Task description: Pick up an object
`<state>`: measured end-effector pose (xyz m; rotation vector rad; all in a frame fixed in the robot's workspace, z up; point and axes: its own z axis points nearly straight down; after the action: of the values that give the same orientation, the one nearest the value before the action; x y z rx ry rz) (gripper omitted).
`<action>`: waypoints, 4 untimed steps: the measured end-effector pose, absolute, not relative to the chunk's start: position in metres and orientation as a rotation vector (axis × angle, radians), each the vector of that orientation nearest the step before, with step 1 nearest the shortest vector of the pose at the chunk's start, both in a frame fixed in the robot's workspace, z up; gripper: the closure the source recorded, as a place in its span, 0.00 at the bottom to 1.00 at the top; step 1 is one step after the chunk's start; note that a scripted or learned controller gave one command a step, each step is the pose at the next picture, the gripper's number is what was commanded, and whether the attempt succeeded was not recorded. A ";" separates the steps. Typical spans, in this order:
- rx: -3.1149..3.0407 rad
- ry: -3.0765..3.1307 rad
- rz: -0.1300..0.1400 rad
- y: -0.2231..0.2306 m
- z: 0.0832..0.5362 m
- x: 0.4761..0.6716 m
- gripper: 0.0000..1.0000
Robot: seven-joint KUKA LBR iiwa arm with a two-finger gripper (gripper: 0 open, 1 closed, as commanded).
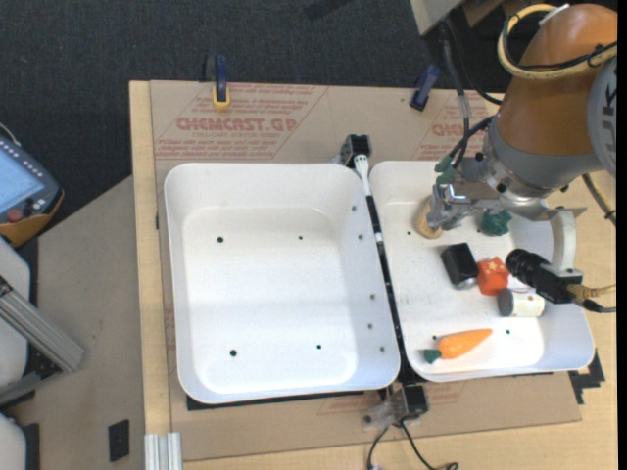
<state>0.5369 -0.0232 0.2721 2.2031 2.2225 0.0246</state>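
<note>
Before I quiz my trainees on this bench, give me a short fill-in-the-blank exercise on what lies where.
1. The carrot lies in the ____ bin.
2. The arm's wrist band is ____ in colour.
3. The black block sits to the ____ of the orange block in the camera view.
4. The clamp at the board's far edge is blue and ____.

Missing words: right; orange; left; yellow

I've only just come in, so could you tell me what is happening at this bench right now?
The grey and orange arm has reached into the right bin, and its gripper is low over a small tan object near the bin's upper left. Nothing shows between its fingers. A black block, an orange-red piece, a carrot and a green item lie in the same bin. The left bin sits beside it.
</note>
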 end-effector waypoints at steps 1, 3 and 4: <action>2.213 2.223 0.009 -0.001 0.320 0.520 1.00; 2.221 2.223 -0.001 0.023 0.327 0.521 1.00; 2.226 2.223 -0.007 0.015 0.293 0.507 1.00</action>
<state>0.5068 0.0150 0.2930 2.2262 2.2227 -0.0068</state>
